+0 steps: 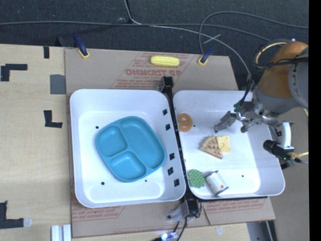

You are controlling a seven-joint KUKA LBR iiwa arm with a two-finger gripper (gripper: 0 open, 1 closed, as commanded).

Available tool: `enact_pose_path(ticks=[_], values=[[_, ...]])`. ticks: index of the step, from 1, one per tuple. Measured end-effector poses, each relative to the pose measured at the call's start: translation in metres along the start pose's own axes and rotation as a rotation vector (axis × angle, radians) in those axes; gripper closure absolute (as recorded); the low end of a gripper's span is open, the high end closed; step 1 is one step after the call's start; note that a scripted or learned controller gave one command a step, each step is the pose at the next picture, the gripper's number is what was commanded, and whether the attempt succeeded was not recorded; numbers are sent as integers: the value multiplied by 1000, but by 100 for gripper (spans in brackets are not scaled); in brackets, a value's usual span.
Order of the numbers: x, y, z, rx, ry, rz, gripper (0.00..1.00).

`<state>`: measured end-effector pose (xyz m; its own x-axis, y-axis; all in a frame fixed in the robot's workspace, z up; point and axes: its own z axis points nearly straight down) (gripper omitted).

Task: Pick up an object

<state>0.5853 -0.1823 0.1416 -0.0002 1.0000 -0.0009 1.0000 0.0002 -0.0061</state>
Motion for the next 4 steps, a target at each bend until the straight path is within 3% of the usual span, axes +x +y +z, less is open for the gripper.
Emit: enact_pose_path(ticks=[1,2,4], values=[[1,-1,53,-3,0,-1,0],[2,0,41,-5,1,-2,100],[12,-2,-72,-10,1,-2,100]])
